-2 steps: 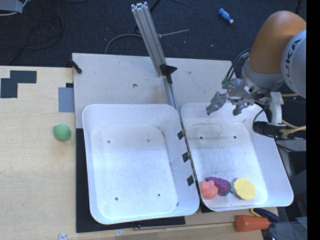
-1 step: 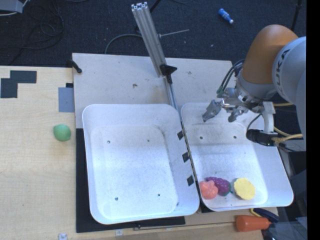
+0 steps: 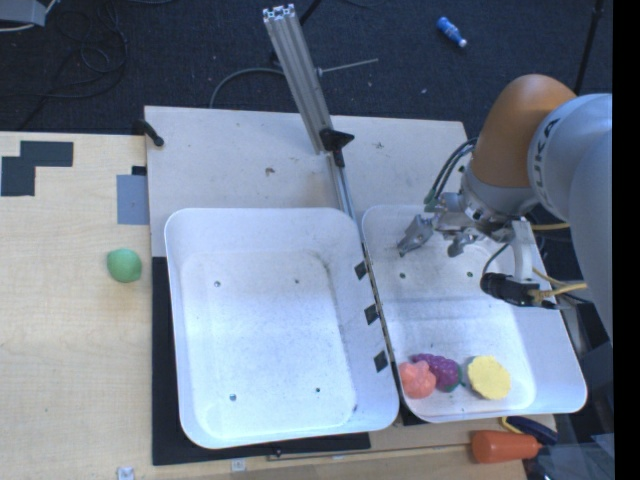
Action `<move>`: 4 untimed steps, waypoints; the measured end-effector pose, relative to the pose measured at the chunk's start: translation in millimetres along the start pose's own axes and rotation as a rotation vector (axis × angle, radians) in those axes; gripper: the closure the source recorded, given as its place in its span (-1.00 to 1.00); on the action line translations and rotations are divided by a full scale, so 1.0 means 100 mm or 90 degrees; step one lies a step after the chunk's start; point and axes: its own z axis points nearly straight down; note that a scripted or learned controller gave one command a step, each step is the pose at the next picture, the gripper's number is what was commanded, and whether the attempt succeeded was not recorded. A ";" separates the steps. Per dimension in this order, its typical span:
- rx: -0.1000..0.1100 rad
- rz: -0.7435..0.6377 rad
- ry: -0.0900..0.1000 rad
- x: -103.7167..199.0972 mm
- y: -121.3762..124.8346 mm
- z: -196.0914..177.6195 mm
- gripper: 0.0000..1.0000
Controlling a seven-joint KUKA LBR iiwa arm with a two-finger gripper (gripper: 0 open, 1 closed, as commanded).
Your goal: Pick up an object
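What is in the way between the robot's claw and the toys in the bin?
Nothing visible. The gripper is over the far end of the right bin; bare white floor lies between it and the pink, purple and yellow toys at the near end.

Grey arm with orange band (image 3: 535,143) reaches in from the right, its two-finger gripper (image 3: 436,239) lowered, jaws spread apart, empty.

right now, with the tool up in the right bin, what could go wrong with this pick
The tool sits over bare floor near the far end of the right bin, well away from the toys, so closing here would likely grab nothing. The pink toy, purple toy and yellow toy cluster together by the near wall, so a grasp could jam.
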 end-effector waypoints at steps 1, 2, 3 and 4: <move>-0.003 0.001 0.000 -0.01 0.01 -0.13 1.00; -0.006 0.000 -0.001 -0.04 0.06 -0.74 1.00; -0.004 0.001 0.000 -0.05 0.06 -0.96 1.00; -0.003 -0.002 0.000 0.47 0.03 -1.07 1.00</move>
